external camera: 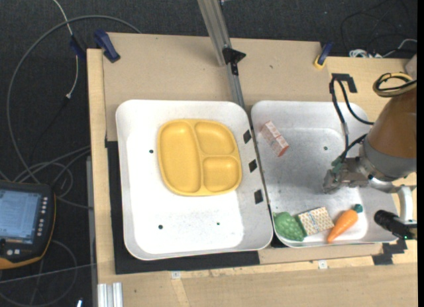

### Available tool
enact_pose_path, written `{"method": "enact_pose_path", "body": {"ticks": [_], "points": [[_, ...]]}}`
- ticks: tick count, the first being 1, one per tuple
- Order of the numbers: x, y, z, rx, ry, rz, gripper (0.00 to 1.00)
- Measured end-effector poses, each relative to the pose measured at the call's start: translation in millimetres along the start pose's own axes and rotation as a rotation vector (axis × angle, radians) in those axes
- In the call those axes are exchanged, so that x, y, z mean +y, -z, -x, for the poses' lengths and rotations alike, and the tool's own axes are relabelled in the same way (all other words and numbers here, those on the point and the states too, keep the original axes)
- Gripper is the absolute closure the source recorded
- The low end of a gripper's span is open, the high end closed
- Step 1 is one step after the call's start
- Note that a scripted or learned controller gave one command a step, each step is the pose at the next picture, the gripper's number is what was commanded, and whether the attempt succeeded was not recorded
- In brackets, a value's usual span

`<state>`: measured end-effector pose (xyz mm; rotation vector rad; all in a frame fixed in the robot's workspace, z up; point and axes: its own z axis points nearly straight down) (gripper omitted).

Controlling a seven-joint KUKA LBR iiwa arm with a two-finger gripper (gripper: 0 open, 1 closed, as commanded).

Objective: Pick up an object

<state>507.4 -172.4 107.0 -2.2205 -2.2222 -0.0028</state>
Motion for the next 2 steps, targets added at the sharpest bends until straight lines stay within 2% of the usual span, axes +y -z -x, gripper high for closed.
{"method": "enact_pose_path", "body": {"ticks": [1, 2], "points": [[-2.8, 62.5, 3.0, -0.004, 0.0, 0.006, 1.0], [-5.5, 107.3, 6.1, -0.004, 0.001, 0.005, 1.0]]}}
